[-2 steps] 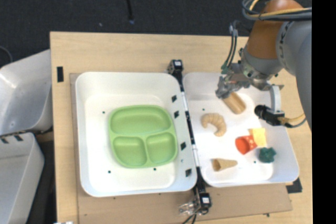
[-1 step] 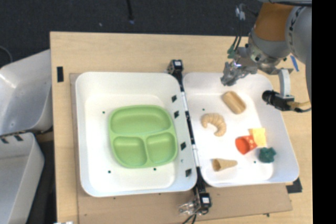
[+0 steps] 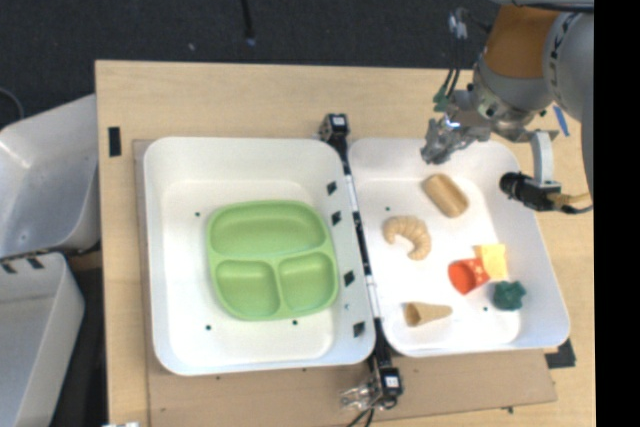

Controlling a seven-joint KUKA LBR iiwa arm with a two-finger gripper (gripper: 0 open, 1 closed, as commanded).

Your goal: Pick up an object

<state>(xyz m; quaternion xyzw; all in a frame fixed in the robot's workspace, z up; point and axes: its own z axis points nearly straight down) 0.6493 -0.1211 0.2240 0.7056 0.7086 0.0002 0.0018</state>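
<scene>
Wooden bench [image 3: 220, 95], dark floor behind. Left bin [image 3: 170, 215] has a green tray [image 3: 272, 258]. Right bin [image 3: 535, 295] holds croissant [image 3: 408, 235], bread roll [image 3: 445, 194], wedge [image 3: 426, 314], red piece [image 3: 463, 275], yellow block [image 3: 492, 261], green lump [image 3: 508, 295]. Gripper [image 3: 438, 147] hovers near the roll at the bin's far edge (grasp state can't be told). Nothing lifted yet.

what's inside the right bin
The right bin holds a bread roll, a croissant, a tan wedge, a red piece touching a yellow piece, and a dark green piece. The gripper covers the far edge.
</scene>
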